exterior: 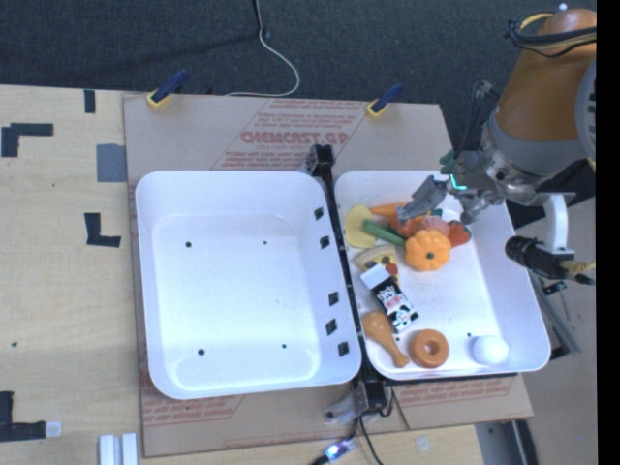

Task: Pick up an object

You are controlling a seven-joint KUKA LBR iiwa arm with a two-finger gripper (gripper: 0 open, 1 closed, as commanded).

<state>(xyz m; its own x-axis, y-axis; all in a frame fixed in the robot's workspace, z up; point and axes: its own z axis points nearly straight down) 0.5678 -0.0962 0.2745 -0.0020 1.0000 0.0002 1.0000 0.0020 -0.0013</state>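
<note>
1. The bench is the biggest thing below me, pale wood with dark marks toward nine o'clock.
2. A cardboard sheet lies on it under both bins, red print along its twelve o'clock edge, with a blue and yellow clamp at its eleven o'clock corner and another near one o'clock.
3. The left bin sits at the nine o'clock side, white, its floor showing a few small dark dots.
4. The right bin touches it on the three o'clock side and holds all the objects.
5. My arm comes in from two o'clock, orange above the grey wrist.
6. My gripper hangs over the twelve o'clock end of the right bin, just above the pile; I cannot tell how far its fingers are parted, and I see nothing between them.
7. The pumpkin is orange, just at six o'clock of my gripper, resting against a red piece.
8. A yellow piece and a green stalk lie at nine o'clock of the pumpkin.
9. A black and white carton lies tilted mid-bin.
10. A tan drumstick lies at seven o'clock of the carton.
11. A doughnut sits just beside the drumstick, at its three o'clock.
12. A white ball sits near the five o'clock corner.
</note>
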